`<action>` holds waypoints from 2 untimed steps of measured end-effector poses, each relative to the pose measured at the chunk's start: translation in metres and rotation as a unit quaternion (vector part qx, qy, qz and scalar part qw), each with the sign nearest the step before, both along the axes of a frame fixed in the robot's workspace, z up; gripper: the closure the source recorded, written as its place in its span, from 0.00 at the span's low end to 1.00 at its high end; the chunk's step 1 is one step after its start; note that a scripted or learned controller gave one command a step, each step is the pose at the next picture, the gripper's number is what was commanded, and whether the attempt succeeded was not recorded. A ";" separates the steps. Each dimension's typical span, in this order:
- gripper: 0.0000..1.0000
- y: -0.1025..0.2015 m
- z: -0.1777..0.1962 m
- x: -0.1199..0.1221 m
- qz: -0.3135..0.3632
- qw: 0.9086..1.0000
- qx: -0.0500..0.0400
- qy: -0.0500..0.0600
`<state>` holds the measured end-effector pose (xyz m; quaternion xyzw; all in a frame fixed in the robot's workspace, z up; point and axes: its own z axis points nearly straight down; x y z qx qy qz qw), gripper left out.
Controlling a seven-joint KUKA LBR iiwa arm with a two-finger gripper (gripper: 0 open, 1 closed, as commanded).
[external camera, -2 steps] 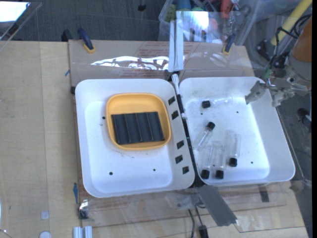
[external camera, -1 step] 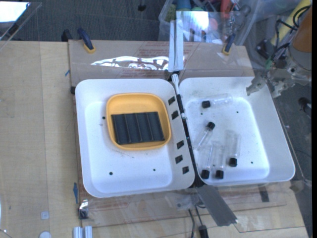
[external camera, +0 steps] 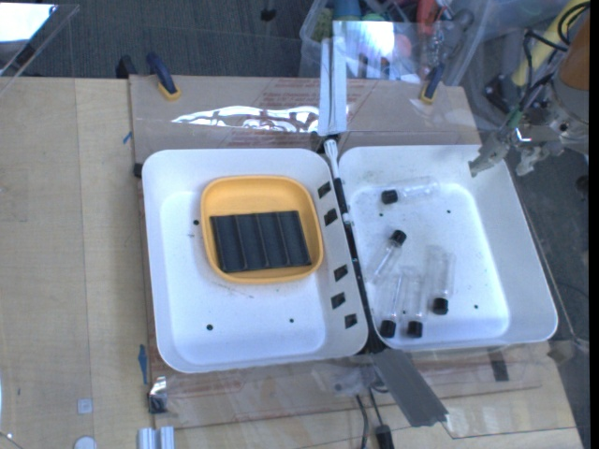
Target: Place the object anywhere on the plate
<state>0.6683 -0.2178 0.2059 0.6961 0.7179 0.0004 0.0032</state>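
Vials (external camera: pixel 409 274), clear with black caps, lie scattered in right bin (external camera: pixel 524 279).

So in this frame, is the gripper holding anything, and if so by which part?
Nothing is held. The gripper sits at the right bin's upper right corner, with no vial between its fingers; the vials lie in the bin.

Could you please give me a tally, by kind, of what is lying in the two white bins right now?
Yellow plate: 1, in the left bin
Dark ridged block: 1, on the plate
Clear vials with black caps: 5, in the right bin, as far as their transparency lets me judge
Total: 7
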 end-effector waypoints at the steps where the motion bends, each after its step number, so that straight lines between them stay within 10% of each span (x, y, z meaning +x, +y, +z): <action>1: 0.00 -0.004 0.024 0.000 0.146 0.989 -0.001 0.000; 2: 0.00 -0.004 0.054 0.000 0.299 0.954 -0.001 -0.001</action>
